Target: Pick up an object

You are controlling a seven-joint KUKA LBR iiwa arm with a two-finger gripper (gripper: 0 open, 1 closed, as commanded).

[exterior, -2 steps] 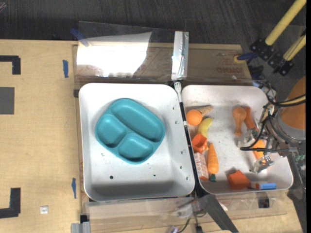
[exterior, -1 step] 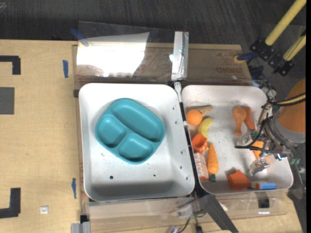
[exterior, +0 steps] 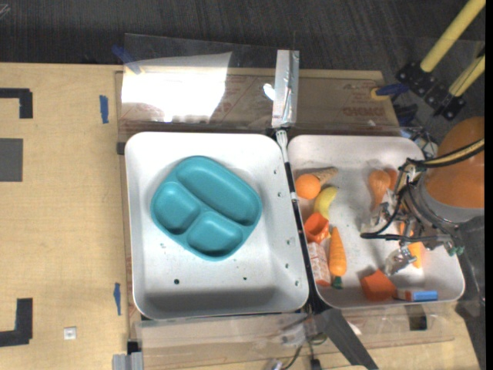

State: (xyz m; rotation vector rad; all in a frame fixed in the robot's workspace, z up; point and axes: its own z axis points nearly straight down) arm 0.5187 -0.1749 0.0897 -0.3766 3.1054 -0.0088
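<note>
The right bin holds several small items. Among them are an orange ball, a yellow lemon-like piece, a carrot, an orange block, a pale orange piece and a blue marker. My gripper hangs low over the right side of this bin, under the orange wrist band and tangled cables. A small orange bit sits right at the gripper's tip; whether it is held is unclear.
The left bin carries a teal divided plate. A red-orange piece and a small packet lie against the right bin's left wall. Yellow bars stand at the upper right.
</note>
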